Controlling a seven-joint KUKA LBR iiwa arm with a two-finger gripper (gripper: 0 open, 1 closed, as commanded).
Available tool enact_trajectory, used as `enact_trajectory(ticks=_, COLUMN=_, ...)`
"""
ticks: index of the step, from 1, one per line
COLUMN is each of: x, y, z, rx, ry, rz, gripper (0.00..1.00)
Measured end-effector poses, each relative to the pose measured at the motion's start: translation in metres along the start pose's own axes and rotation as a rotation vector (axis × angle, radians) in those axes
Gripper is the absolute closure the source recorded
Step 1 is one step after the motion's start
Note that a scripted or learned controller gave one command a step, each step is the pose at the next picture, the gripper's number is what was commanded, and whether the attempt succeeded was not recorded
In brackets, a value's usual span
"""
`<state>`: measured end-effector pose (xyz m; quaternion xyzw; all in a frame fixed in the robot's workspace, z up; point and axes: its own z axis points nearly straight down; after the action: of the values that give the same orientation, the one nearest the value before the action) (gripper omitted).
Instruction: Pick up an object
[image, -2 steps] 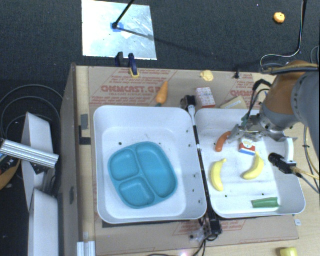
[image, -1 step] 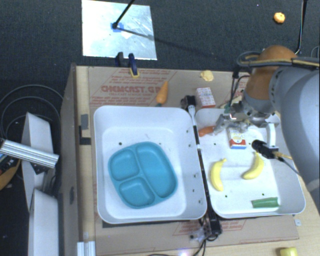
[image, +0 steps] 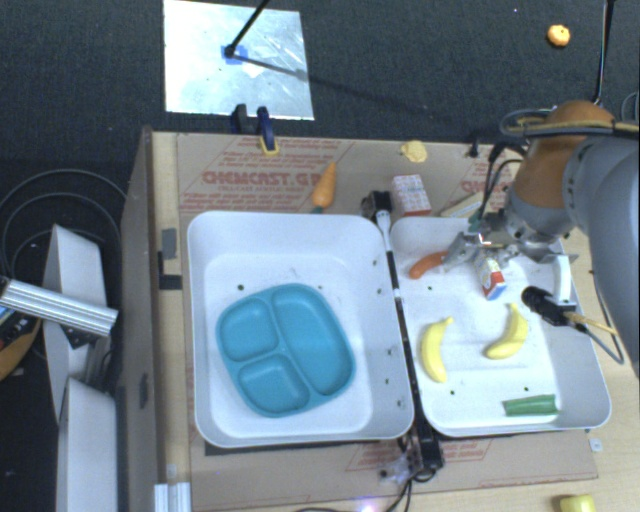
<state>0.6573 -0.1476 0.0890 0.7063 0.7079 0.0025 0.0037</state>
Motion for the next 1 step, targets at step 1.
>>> enact_trajectory(ticks=1, x=-0.0229, y=-0.0154, z=0.0041, rx=0.008, ry=0.001, rz=0.002, gripper=0.00)
